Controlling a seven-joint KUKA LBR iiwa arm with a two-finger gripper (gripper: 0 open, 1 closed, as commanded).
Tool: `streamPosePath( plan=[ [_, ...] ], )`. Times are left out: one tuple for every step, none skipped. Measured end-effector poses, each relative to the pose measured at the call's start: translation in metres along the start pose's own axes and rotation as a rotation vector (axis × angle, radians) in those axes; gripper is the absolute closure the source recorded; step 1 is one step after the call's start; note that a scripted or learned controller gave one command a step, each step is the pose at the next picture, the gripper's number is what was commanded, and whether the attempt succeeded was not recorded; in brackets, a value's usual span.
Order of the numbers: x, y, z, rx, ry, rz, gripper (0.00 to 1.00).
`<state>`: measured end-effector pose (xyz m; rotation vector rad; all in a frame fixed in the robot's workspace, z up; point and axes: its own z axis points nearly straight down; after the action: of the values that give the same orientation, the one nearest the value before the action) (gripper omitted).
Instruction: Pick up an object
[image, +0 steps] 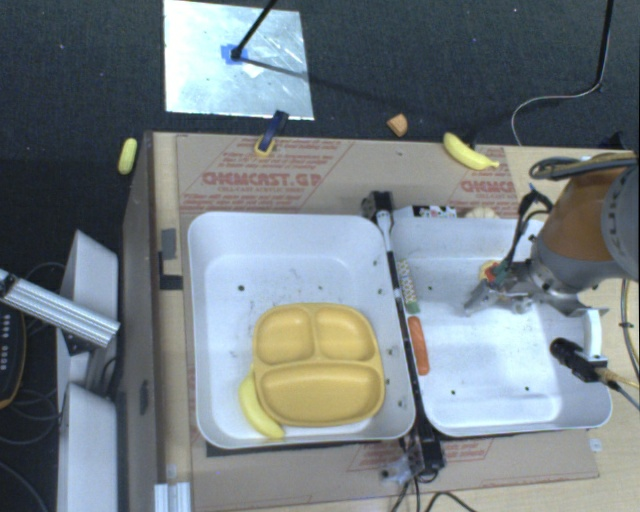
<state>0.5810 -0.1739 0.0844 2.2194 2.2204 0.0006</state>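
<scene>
Banana (258, 412) and yellow tray (318, 364) lie far left of the fingers; carrot (418, 346) lies nearer, down-left. The gripper (480, 296) hovers low in the right bin (500, 390), approach step; finger spread unreadable. Next, probably centre over the carrot.

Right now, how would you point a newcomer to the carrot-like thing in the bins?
Start at the right white bin. Along its left wall, beside the divider between the bins, lies a slim orange carrot, pointing up and down the view. The bananas around are yellow and curved; this is straight and orange.
</scene>
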Motion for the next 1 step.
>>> streamPosePath(
  plan=[
    [-0.0321, 0.0836, -0.0011, -0.002, 0.000, -0.003, 0.00]
  ],
)
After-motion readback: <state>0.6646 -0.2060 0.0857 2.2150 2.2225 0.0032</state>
